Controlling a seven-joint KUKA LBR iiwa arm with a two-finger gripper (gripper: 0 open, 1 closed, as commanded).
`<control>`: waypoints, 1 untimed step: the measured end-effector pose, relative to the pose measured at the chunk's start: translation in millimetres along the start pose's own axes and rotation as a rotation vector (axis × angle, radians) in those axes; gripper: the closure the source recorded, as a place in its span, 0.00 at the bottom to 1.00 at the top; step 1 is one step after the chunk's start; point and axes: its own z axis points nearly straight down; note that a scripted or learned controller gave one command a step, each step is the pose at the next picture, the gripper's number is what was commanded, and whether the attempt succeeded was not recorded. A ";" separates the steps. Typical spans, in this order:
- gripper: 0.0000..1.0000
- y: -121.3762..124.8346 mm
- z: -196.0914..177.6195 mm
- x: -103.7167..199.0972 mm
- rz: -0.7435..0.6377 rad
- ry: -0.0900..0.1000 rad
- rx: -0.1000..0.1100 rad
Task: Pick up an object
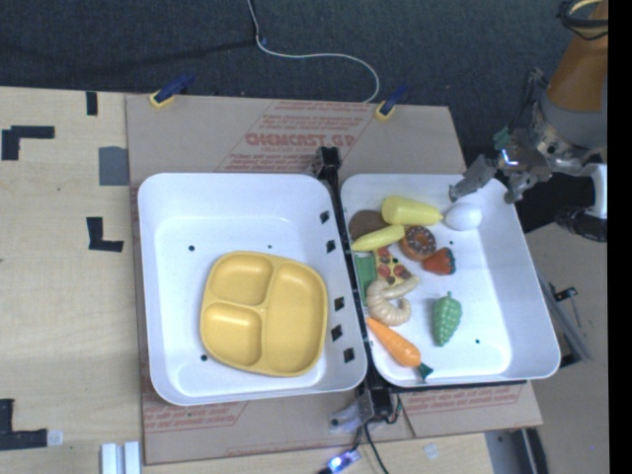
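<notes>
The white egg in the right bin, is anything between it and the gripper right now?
Nothing visible. The gripper hangs over the right bin's far right corner, just right of the white egg. The yellow corn lies on the egg's other side, away from the gripper.

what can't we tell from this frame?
- Gripper: small and blurred at the far right corner of the right bin; finger state unreadable.
- White egg: sits by the gripper; contact or a gap cannot be judged.
- Arm: cut off by the picture's right and top edges.
- Food pile: items overlap, and the small flat pieces are too small to identify.
</notes>
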 end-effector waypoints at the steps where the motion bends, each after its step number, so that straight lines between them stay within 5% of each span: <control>1: 0.00 2.5 -9.5 0.5 -0.003 -0.003 -0.014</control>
